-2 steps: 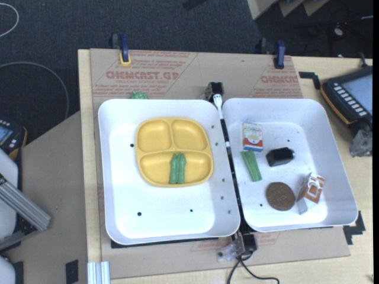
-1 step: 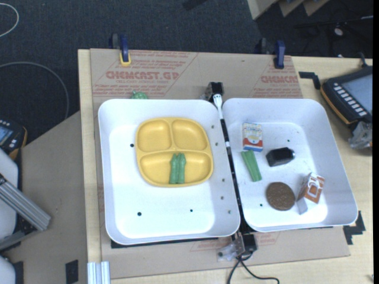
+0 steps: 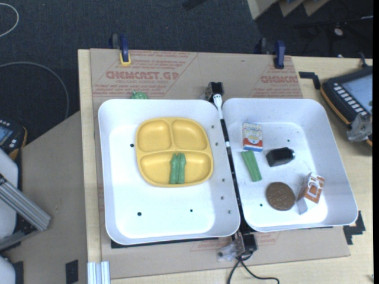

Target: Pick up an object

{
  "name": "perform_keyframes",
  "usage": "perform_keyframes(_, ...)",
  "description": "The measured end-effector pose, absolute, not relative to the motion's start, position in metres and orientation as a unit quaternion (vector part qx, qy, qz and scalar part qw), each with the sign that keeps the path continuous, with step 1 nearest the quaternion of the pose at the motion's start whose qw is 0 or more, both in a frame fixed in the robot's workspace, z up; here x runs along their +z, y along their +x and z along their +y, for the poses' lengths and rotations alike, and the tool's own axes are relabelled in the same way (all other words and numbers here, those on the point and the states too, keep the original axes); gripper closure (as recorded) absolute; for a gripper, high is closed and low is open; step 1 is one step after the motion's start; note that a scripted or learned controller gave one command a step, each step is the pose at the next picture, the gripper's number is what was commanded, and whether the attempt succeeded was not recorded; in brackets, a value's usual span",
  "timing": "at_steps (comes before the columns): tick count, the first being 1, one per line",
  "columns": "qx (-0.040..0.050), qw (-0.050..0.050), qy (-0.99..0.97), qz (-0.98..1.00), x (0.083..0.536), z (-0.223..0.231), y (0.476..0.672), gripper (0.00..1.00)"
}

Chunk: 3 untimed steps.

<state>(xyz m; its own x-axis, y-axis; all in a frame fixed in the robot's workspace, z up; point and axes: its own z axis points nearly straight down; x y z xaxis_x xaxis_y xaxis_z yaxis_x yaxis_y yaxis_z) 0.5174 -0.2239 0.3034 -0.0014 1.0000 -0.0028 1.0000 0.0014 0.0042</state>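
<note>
Views: one, fixed.
Position: above the tabletop [image 3: 177,70], set back toward the near edge.
Facing: downward at a slant, far edge at top of frame.
Distance: moderate; takes in both the left bin [image 3: 118,206] and the right bin [image 3: 331,158] whole, plus dark floor [image 3: 59,16] beyond.
Tilt: slight, perhaps a little clockwise, judging by the tabletop edges.
Shared coverage: none.
</note>
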Motion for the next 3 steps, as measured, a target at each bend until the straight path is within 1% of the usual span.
perform_keyframes(1,0.0009,0.003,0.707,0.707,0.334,-0.224,0.519,1.00)
perform_keyframes(2,0.0003,0.003,0.707,0.707,0.332,-0.224,0.530,1.00)
perform_keyframes(3,0.0004,0.003,0.707,0.708,0.332,-0.224,0.551,1.00)
